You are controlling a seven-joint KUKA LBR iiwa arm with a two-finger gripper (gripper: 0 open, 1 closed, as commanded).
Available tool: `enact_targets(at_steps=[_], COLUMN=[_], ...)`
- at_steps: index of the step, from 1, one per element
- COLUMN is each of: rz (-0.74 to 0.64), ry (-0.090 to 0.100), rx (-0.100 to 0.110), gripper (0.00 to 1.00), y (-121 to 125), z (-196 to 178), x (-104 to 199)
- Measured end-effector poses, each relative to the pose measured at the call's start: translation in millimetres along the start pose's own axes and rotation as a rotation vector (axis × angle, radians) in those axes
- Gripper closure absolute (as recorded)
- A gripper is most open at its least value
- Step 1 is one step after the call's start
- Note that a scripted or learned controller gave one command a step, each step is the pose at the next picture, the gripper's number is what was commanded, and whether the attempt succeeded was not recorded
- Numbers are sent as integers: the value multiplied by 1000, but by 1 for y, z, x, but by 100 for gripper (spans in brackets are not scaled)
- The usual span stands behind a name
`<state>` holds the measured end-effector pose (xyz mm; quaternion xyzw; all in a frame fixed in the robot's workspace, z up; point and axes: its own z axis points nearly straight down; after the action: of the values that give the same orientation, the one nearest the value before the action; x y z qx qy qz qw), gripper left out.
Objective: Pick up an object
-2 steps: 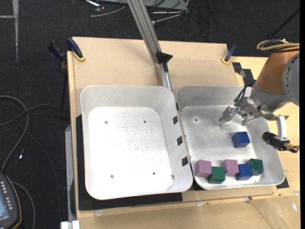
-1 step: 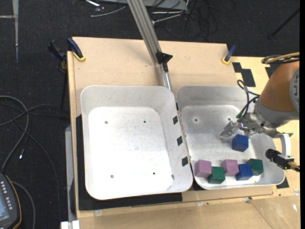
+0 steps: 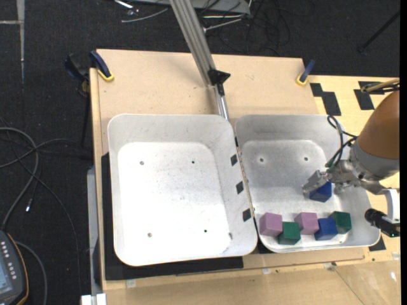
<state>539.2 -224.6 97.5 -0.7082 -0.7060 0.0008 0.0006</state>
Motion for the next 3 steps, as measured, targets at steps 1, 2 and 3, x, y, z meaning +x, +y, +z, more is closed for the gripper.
enact_targets(at_steps=[1,2,3], rz=[-2,-14,3], ry=[-1,3,-2], rx=[-4,-8,-1], gripper=[100,100,100], y=[2,23,-16], z=[-10,-74,-94], x=[1,110,59])
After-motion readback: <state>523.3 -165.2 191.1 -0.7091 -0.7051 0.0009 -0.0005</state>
